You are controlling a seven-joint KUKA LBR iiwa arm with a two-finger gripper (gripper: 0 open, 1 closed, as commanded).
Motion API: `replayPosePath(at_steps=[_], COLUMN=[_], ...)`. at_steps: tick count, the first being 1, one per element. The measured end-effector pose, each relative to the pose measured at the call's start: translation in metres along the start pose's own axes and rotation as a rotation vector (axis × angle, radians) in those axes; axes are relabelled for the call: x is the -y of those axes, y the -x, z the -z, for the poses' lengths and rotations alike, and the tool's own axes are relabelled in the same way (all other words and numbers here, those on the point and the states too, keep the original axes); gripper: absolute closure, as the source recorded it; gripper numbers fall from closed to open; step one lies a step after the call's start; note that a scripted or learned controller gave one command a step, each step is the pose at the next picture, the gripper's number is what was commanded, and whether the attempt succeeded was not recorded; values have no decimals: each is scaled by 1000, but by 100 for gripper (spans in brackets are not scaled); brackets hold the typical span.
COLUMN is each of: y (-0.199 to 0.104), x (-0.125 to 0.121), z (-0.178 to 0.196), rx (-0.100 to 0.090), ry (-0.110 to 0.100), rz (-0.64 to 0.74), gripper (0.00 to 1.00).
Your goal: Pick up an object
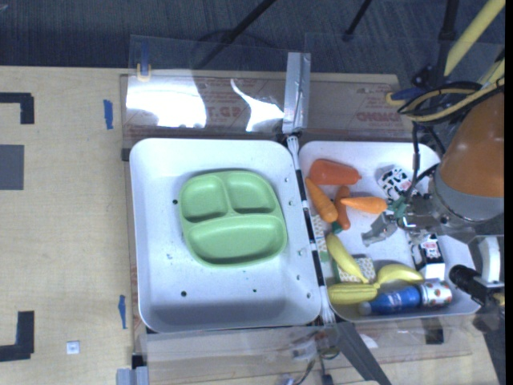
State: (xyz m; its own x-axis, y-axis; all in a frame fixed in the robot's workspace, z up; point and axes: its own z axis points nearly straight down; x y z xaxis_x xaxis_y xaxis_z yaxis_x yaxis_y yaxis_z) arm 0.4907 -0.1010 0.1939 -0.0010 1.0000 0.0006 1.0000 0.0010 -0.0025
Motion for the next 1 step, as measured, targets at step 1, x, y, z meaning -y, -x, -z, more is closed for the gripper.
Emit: replayPosePath(at_steps=[1], y=[-14], x=[-95], z=[-10], rx=[2], ry=[4], rz=[35], gripper=[0])
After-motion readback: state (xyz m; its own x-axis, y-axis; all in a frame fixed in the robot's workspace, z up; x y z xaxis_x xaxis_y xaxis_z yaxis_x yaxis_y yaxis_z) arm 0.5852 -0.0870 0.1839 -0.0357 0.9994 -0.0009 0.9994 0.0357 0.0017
